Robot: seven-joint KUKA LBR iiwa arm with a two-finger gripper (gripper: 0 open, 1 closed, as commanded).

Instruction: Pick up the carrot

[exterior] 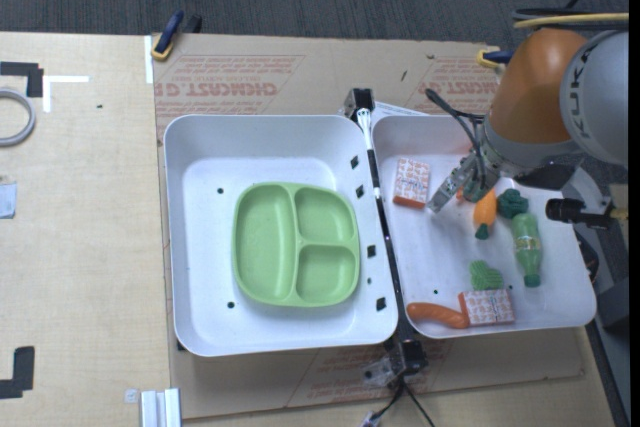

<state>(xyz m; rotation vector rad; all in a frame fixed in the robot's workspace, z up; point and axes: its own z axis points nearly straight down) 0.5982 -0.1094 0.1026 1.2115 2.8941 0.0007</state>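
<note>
Cardboard covers the bench [90,245] under two white bins. In the right bin [440,265] we find the carrot [485,208] just right of our jaws [452,190], lying steeply, tip nearer. We cannot tell their spread.

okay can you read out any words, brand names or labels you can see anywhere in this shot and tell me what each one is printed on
"KUK", cut off by the frame edge: on the grey arm.
Red brand lettering, upside down and mirrored, not readable with confidence: on the cardboard sheet under the bins, and again on its near edge.
Print on the two small red-and-white packets in the right bin: too small to read.
</note>
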